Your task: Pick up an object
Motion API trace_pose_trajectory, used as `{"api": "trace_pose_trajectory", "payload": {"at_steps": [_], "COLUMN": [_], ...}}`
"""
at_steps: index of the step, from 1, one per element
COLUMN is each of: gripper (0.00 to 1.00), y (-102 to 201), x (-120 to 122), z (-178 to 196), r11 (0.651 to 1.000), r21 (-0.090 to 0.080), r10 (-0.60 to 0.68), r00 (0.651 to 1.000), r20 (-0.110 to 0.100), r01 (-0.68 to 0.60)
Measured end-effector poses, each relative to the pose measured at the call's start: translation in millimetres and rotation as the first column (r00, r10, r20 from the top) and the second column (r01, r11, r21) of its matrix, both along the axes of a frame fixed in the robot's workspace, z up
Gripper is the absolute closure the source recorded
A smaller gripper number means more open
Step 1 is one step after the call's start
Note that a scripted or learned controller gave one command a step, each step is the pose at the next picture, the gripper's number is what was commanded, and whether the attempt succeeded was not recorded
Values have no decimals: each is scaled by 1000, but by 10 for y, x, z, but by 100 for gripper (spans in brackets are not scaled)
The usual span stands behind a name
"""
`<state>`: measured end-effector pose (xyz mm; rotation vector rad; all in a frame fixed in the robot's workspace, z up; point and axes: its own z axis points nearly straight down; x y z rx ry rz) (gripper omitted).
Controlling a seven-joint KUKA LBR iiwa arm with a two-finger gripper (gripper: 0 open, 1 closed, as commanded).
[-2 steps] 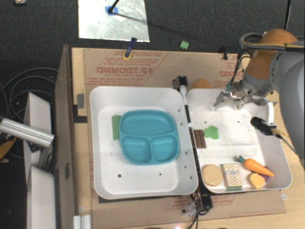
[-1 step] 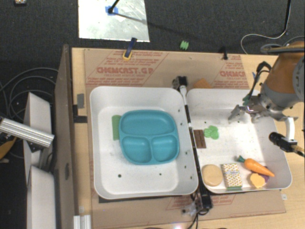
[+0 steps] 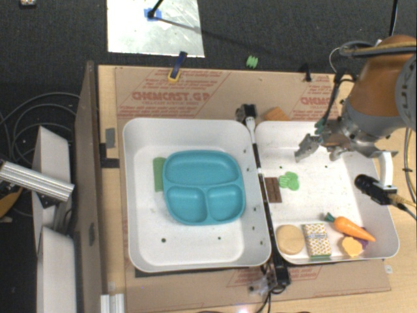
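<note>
A robotics lab test station, seen from above. A plywood bench (image 3: pixel 195 87) printed with red lettering carries two shallow white plastic bins (image 3: pixel 195 253) side by side. Toward 3 o'clock a grey industrial robot arm with an orange band (image 3: pixel 381 83) reaches over the bench. Loose black cables (image 3: pixel 32 119) coil on dark carpet at 9 o'clock, beside an aluminium extrusion bar (image 3: pixel 36 180). At 12 o'clock lies a shiny metal sheet (image 3: pixel 155 19).

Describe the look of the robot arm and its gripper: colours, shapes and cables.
The arm is a rounded grey body with a broad orange band above the wrist. Thin dark cables loop beside it. The gripper is grey metal with angular, pointed fingers spreading below the wrist. I cannot make out any markings or lettering on the arm or gripper.
</note>
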<state>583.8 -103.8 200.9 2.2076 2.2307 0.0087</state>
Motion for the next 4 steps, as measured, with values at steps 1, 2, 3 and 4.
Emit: {"api": "trace_pose_trajectory", "payload": {"at_steps": [1, 2, 3, 4], "gripper": [0, 0, 100, 100], "y": [228, 184, 187, 198], "x": [171, -45, -4, -9], "z": [-666, -1149, -987, -904], "r11": [1000, 1000, 1000, 1000], "r21": [0, -2, -2, -1], "r10": [-4, -13, -8, -7], "r00": [1000, 1000, 1000, 1000], "r20": [-8, 1, 10, 8], "r01": [4, 13, 8, 7]}}
